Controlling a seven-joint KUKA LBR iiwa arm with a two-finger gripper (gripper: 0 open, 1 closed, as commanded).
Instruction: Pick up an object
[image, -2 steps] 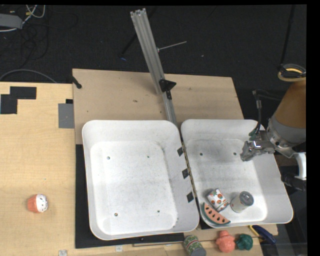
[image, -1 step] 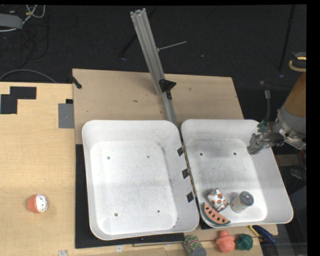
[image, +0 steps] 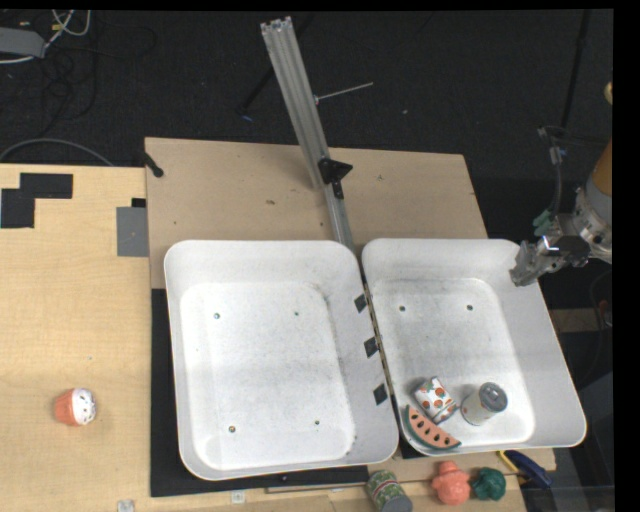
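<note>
My claw (image: 527, 266) hangs over the far right rim of the right bin (image: 520, 330), and I cannot tell how far it is open; I see nothing in it. Well away from it, down in that bin's near corner, three things sit close together: a white cup with red spots (image: 435, 398), a grey can (image: 485, 402) just right of the cup, and a melon slice (image: 433, 430) on the near rim. Farther from my claw, outside the bin, lie a pink toy (image: 450, 484) and a green toy (image: 488, 484)
</note>
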